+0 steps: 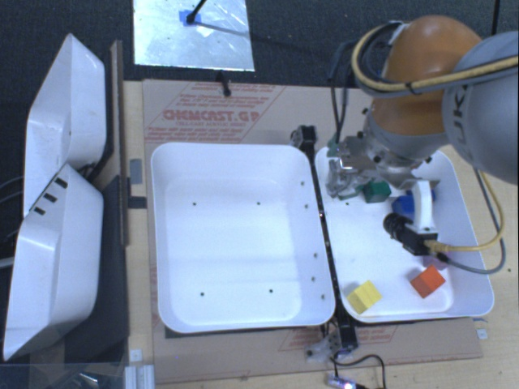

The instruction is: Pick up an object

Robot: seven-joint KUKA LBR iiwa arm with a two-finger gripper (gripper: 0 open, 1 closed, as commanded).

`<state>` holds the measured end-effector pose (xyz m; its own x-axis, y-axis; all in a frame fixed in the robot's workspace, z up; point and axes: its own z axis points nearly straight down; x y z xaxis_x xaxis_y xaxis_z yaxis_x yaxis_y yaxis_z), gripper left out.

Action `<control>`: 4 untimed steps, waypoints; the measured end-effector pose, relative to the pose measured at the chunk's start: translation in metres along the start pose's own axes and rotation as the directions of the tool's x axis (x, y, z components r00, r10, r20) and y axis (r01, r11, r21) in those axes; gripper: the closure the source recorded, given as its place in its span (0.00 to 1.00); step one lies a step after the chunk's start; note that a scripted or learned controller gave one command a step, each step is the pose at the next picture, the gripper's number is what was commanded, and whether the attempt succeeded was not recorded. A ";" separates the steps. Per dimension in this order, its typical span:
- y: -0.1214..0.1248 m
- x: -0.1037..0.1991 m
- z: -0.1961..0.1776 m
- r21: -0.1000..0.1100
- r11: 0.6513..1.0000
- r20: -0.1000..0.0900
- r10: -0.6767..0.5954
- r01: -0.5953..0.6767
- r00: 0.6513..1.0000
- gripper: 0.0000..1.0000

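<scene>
Now pincer (347, 178) low in right bin (466, 298) – grip state unclear; small green block (376, 191) beside it; yellow block (364, 296), orange block (427, 281) nearer front.

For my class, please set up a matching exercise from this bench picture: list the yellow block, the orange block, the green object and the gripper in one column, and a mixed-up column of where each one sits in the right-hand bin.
Things:
1. yellow block
2. orange block
3. green object
4. gripper

Places:
A. near the bin's front right corner
B. at the bin's far left, over its floor
C. by the bin's front edge, close to the divider between the bins
D. just right of the gripper, under the arm's wrist

Pairs: 1-C, 2-A, 3-D, 4-B
</scene>
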<state>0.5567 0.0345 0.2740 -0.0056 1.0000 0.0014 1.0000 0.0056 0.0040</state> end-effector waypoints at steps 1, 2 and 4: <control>0.000 -0.003 0.002 0.003 1.000 0.001 0.005 -0.005 1.000 0.00; 0.021 -0.067 0.027 0.006 1.000 0.003 0.011 -0.011 1.000 0.00; 0.026 -0.141 0.177 0.002 1.000 0.002 0.006 -0.006 1.000 1.00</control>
<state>0.5844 -0.1056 0.0973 0.0001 1.0000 -0.0002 1.0000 -0.0001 0.0018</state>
